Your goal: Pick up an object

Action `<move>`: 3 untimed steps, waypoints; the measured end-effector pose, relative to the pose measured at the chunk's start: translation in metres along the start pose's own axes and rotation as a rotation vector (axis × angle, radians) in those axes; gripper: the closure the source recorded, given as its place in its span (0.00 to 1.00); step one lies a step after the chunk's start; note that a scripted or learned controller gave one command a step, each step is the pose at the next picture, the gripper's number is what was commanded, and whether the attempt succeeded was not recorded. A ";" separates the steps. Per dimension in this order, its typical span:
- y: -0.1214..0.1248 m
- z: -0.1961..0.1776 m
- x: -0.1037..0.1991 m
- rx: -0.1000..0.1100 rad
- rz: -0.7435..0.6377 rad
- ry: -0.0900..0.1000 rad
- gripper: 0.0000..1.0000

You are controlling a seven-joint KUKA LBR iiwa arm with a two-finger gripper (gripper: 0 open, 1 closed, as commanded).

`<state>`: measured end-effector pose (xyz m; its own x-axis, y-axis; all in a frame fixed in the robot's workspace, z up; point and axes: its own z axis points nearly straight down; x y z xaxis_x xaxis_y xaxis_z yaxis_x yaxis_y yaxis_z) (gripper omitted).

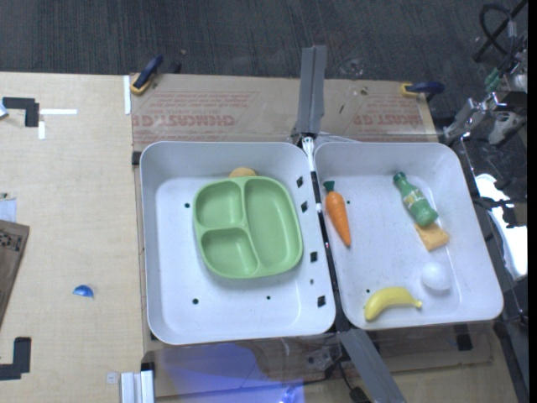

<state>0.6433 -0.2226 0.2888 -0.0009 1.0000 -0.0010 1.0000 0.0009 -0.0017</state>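
The left bin holds a green three-part plate; a small yellow-orange thing peeks out behind the plate's far rim. In the right bin an orange carrot lies by the left wall. A green bottle lies toward the far right, and a tan flat piece sits just below it. A white ball rests near the right wall, and a yellow banana lies at the front edge.
Brown cardboard lies behind the bins, held by blue clamps. A grey post rises at the seam between the bins. A small blue item sits on the wooden bench at left. Cables and metal gear crowd the upper right.
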 end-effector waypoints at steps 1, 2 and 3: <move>0.016 0.096 0.002 0.000 -0.075 0.000 0.00; 0.017 0.194 0.023 -0.003 -0.093 -0.001 0.00; 0.017 0.184 0.022 -0.005 -0.095 -0.003 1.00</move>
<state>0.6601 -0.2005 0.1049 -0.0957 0.9954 -0.0042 0.9954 0.0957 0.0029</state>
